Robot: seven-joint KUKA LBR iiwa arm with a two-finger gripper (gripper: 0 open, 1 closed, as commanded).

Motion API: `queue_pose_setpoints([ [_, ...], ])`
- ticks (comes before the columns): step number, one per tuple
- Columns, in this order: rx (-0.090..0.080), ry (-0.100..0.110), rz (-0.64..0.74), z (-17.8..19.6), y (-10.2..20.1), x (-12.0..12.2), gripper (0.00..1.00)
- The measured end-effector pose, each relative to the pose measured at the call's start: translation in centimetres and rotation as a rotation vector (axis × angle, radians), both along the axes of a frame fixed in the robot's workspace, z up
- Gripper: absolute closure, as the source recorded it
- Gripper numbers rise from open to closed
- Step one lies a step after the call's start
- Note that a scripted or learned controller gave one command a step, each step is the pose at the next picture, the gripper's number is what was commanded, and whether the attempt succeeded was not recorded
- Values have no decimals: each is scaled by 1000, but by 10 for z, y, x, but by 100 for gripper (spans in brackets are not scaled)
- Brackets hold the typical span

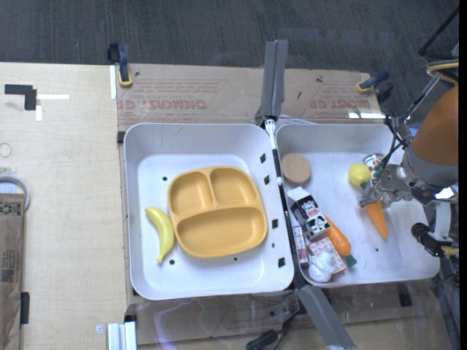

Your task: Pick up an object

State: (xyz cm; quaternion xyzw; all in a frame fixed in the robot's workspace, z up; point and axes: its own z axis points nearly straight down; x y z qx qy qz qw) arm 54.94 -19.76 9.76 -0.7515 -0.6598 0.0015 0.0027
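— Where is the grey arm with the orange band?
— It reaches in from the right edge, bent downward at the wrist.
— And its metal two-finger gripper?
— Low, pointing leftward, wrist cables trailing above it. How its jaws stand is unclear.

The arm has a rounded orange band above the wrist, with pale grey housing just under it. Thin dark cables run along its upper side, and a yellow-edged part sits near the top. The gripper is a small cluster of silvery metal parts with dark fittings. Below the wrist, a black rounded piece sticks out beside white casing.
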Motion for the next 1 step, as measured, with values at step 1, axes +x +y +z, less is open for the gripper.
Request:
queue_pose_setpoints([
  [1,-1,-5,283,92,6,-9,100],
])
